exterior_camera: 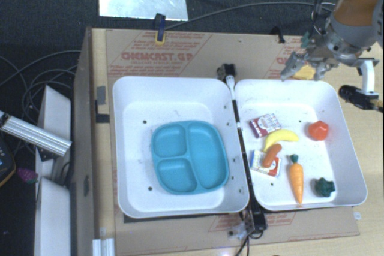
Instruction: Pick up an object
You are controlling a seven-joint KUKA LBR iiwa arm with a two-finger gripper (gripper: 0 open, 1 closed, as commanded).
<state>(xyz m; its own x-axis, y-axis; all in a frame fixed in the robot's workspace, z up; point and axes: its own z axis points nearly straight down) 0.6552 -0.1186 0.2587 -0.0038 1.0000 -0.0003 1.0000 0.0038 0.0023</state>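
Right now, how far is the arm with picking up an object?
Done: the gripper hangs above the far rim of the right bin, with a yellow piece between its fingers. In hand: that piece appears lifted. Left: the tomato, banana, carrot and broccoli lie in the bin.

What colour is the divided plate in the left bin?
Light blue; the plate shows clearly in the camera view.
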